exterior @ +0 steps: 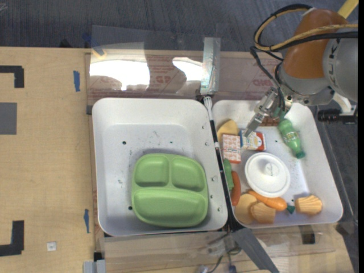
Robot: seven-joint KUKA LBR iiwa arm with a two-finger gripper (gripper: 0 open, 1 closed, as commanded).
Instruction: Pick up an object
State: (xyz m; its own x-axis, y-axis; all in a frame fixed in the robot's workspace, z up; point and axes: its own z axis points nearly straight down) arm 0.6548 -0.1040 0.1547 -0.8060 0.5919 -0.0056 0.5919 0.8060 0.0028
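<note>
Where the arm slants down from the table's far right corner, its fingers (254, 123) reach into the right bin (327, 169) near its far edge, and whether they are spread or pinching cannot be told. Their tips sit at a small red-and-white packet (254, 140), just beside a green bottle (290, 138) lying along the bin's right wall. A flat printed box (231, 147) and a yellow piece (227, 127) hug the bin's left wall. Toward the near edge, a white round lid (267, 172), a carrot (272, 201) and tan bread pieces (310, 205) crowd the floor, leaving little open room. The left bin (114, 124) holds a green divided tray (169, 190) at its near edge, with bare floor behind it.
</note>
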